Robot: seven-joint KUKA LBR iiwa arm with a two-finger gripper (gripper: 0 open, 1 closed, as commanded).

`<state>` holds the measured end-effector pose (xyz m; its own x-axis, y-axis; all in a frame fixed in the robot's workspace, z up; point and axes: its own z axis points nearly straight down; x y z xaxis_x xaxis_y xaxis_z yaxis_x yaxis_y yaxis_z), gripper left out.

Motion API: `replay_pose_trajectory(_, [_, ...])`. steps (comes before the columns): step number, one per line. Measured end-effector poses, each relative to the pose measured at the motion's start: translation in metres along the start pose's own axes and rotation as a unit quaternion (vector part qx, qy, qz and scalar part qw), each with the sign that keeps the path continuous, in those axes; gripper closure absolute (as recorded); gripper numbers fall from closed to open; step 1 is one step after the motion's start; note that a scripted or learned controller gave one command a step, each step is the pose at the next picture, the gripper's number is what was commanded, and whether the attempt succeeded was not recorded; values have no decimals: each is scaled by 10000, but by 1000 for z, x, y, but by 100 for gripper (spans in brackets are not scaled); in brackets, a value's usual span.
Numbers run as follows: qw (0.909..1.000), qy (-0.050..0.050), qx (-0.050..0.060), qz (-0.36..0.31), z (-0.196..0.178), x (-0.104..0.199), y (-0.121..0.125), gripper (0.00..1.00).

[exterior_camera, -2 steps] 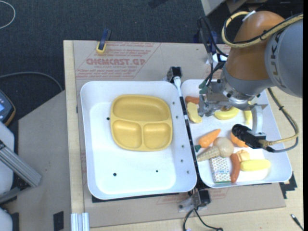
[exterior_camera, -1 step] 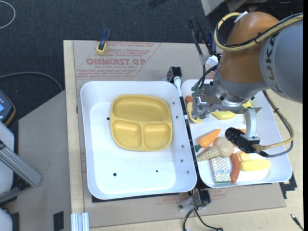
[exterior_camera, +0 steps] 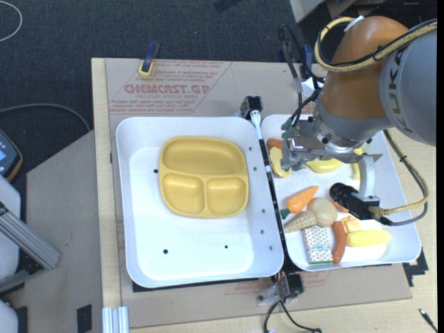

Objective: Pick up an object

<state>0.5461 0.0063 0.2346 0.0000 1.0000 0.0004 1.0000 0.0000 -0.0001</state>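
Note:
My gripper [exterior_camera: 297, 157] hangs low over the far left part of the right bin [exterior_camera: 409, 236], under the grey and orange wrist. Just beside it lie a yellow banana-like piece [exterior_camera: 277, 164], a small red-orange piece [exterior_camera: 275, 144] and another yellow piece [exterior_camera: 325, 165]. Nearer the front of that bin are an orange carrot [exterior_camera: 302, 198], a beige ice-cream cone [exterior_camera: 310, 216], a small patterned box [exterior_camera: 318, 244], an orange sausage [exterior_camera: 338, 243] and a yellow lump [exterior_camera: 368, 238]. The arm hides whatever lies directly under the gripper.
The left bin [exterior_camera: 139, 241] holds a yellow divided plate [exterior_camera: 205, 175] towards its far side. A raised rim [exterior_camera: 267, 186] separates the two bins. Brown cardboard [exterior_camera: 173, 82] lies under both bins, with a clamp at its far edge.

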Motion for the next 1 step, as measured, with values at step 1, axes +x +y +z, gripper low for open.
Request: replay_pose_trajectory(1, [10000, -3, 20, 7, 16, -7, 4, 100])
